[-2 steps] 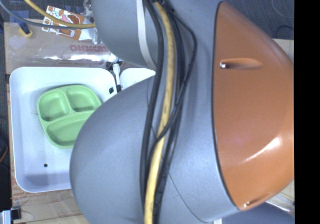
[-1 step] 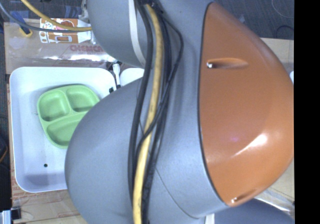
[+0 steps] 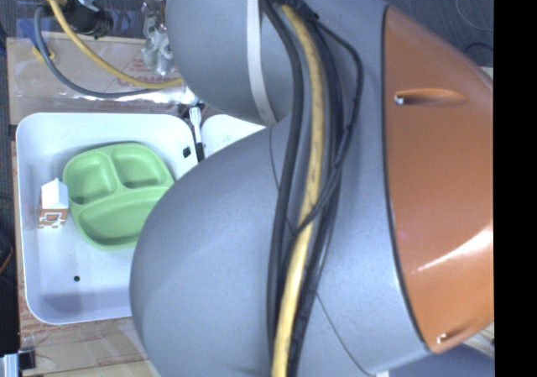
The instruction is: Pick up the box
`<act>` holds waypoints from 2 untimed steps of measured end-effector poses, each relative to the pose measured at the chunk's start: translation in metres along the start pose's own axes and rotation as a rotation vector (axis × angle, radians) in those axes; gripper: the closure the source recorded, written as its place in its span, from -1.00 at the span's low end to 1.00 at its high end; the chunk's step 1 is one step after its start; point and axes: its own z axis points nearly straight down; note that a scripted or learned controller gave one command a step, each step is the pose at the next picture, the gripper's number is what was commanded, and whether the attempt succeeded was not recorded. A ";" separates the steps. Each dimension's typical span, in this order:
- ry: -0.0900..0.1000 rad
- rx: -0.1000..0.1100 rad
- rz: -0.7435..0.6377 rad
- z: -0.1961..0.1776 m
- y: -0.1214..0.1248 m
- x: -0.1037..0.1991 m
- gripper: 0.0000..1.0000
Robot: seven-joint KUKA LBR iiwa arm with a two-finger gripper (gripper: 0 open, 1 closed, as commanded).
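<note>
Box [image 3: 54,202] sits at left wall of white bin [image 3: 50,300], frame left, just beside green divided plate [image 3: 116,192]. Untouched, pickup not yet done. Arm [image 3: 336,199] blocks most of frame; pincer state: cannot tell.

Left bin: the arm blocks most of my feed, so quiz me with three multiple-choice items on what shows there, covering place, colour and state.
1. Where does the small box lie?
A. against the green tray's left edge
B. inside a tray compartment
C. outside the bin

2. What colour is the divided tray?
A. orange
B. green
C. blue

3. How does the tray sit?
A. flipped over
B. on edge against the wall
C. flat, compartments up

Answers: 1 A, it rests on the left bin floor beside the tray; 2 B, light green; 3 C, its compartments face the camera.
</note>
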 end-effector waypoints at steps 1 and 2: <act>-0.001 0.000 -0.249 -0.016 -0.016 -0.001 1.00; 0.000 0.000 -0.213 0.053 -0.007 0.016 1.00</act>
